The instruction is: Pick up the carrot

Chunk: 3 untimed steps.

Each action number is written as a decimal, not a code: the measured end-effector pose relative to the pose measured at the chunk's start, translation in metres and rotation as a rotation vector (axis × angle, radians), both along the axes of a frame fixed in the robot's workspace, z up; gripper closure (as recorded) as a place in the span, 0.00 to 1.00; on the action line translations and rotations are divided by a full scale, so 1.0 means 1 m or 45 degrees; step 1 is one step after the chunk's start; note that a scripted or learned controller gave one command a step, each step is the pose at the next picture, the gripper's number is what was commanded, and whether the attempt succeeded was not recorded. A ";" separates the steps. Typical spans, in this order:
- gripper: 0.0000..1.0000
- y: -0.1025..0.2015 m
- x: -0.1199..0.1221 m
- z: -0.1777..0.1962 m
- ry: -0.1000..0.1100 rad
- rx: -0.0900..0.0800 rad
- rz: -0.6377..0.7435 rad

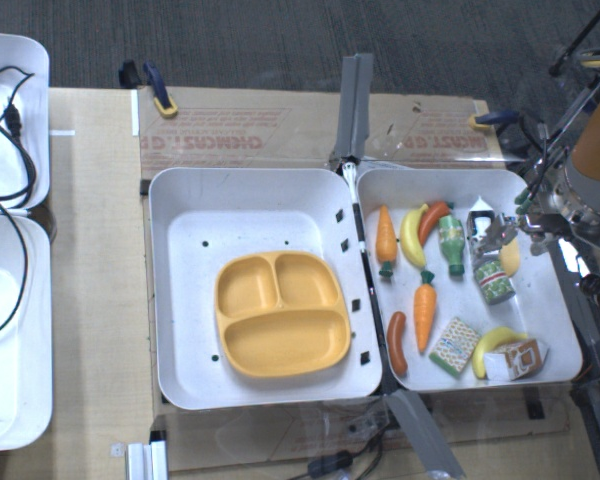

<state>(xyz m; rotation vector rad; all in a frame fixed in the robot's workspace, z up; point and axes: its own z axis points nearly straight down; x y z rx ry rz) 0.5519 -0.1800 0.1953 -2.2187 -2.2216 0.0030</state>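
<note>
The metal two-finger gripper (492,236) is hanging low over the shallow white plastic right bin (563,313) — its finger state (blurred against clutter) I cannot tell. The tapered orange toy carrot with green top (424,310) is lying just left and nearer the camera, untouched.

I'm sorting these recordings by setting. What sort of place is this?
Probably a robotics lab bench, not a kitchen: two white bins sit on a clamped board, one holding toy food such as a carrot, the other a yellow divided plate, with a robot gripper reaching in.
</note>
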 end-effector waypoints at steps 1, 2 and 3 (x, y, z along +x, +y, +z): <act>0.00 0.052 0.001 -0.081 0.001 0.000 -0.019; 0.00 0.083 -0.016 -0.104 0.001 0.000 0.032; 1.00 0.082 -0.016 -0.096 0.001 0.000 0.027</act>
